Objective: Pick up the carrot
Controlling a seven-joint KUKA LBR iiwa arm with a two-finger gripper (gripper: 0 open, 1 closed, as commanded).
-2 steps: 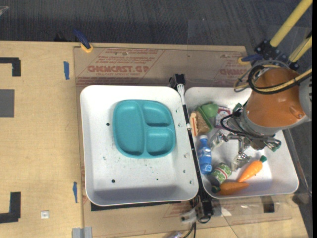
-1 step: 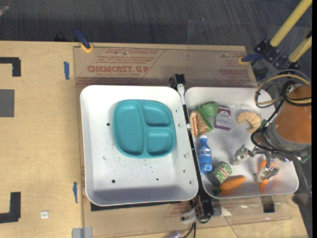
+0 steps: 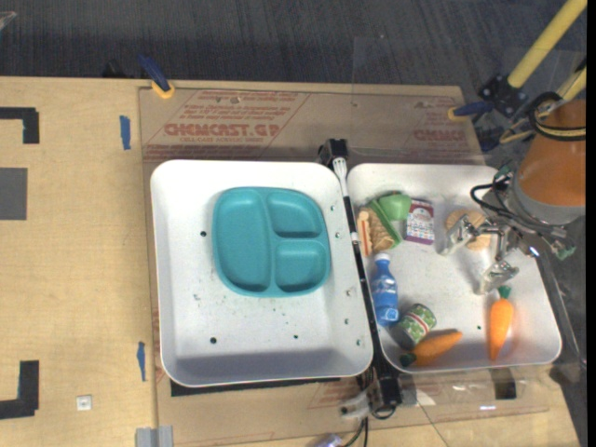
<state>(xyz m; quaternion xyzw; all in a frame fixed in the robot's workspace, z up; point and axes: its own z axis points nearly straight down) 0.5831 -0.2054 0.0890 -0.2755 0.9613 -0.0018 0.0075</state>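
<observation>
Nothing lifted yet: gripper hovers with fingers apart, empty, above the carrot near the right bin's front-right corner.

Orange carrot with a small green top, lying lengthwise near the right bin's right wall, green end pointing away toward the far side, tapered tip toward the near rim. Apart from neighbouring items.

You can read red print on the cardboard sheet behind the bins: the large line looks like "CHEMCAST GP". The smaller lines and the small packet's label stay illegible.
</observation>
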